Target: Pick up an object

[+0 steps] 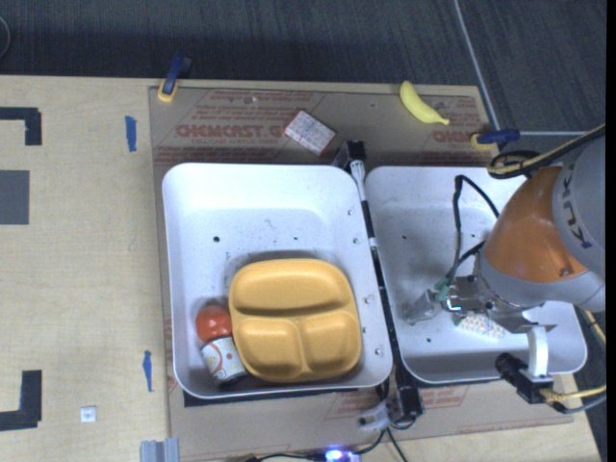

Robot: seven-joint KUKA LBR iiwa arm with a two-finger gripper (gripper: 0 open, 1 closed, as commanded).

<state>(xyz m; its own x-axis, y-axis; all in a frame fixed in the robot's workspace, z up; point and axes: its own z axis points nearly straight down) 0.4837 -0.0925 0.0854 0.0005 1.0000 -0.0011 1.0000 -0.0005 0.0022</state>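
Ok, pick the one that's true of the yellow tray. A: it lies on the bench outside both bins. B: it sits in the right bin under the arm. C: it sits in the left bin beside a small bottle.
C: the yellow tray lies in the left bin, with the small bottle at its left edge.

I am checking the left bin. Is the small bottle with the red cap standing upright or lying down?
Lying down. The bottle rests on its side on the floor of the left bin, pressed against the yellow tray.
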